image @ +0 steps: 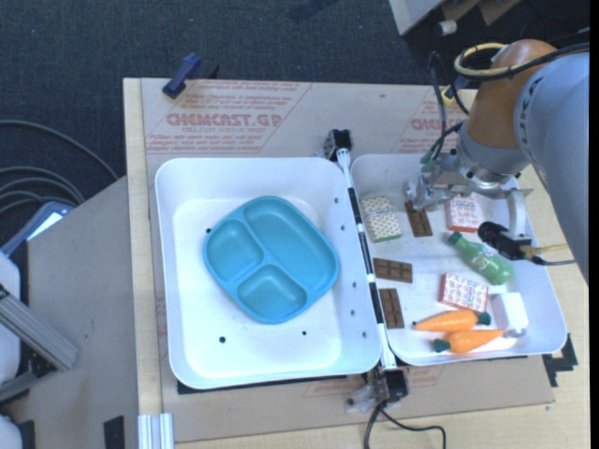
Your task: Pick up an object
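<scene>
Two shallow white bins sit side by side on a brown board (234, 120) printed with red lettering, over dark carpet (187, 17); left bin (178, 251) holds a blue divided plate (270, 258); right bin (543, 321) holds the objects. Gripper (423, 195) hangs at the right bin's 11 o'clock, over a brown bar (418, 221); finger opening cannot be told. At 6 o'clock lie two carrots (459, 330); green bottle (481, 258) toward 3 o'clock.

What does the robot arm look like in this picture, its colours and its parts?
The arm is smooth grey, rounded, with an orange band above the wrist. Its tool is small, grey metal. A yellow and a black cable loop beside the band.
</scene>
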{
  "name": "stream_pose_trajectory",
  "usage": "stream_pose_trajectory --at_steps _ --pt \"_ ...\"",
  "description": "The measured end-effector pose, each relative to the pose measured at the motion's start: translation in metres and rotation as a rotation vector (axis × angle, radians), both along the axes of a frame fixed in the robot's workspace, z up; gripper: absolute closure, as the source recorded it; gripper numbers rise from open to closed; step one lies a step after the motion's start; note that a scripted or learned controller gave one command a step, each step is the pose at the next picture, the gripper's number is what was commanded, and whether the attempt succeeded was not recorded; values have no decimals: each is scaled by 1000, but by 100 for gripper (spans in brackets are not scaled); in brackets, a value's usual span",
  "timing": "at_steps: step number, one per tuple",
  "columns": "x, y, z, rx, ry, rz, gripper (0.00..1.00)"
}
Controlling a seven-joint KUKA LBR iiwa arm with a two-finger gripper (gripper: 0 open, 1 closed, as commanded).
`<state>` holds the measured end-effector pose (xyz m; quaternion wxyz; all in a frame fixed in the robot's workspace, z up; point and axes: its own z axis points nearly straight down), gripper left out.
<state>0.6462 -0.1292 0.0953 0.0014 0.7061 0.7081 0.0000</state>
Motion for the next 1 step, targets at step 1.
stream_pose_trajectory --at_steps 1 --pt "0 0 0 0 0 0 0"
